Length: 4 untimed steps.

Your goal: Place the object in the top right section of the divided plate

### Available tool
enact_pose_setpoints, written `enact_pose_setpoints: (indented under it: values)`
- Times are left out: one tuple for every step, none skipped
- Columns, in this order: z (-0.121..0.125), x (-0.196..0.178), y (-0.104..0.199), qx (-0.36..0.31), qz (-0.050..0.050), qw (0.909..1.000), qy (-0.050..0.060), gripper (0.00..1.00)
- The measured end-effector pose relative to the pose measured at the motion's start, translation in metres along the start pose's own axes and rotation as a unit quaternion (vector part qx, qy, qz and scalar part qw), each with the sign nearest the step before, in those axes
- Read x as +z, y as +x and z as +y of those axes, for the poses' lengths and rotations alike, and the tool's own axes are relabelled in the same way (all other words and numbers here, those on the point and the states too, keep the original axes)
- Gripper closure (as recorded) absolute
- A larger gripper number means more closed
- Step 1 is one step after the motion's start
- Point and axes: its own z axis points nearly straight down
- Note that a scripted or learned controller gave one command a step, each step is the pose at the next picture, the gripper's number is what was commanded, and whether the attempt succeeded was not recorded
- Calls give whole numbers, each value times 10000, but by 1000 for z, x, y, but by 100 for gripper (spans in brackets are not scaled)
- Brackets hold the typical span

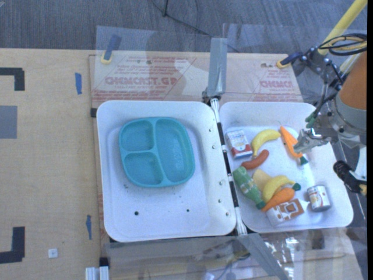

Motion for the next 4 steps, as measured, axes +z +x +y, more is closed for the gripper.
enact_pose_setpoints:
  values:
    - [26, -40, -13, 225, -6, 9997, 10, 100]
    - [55, -9, 58, -1580, 7, 9874, 18, 100]
    - [111, 11, 136, -607, -3, 9982, 3, 100]
    - [47, 12, 226, -1319, 7, 9913, 23, 100]
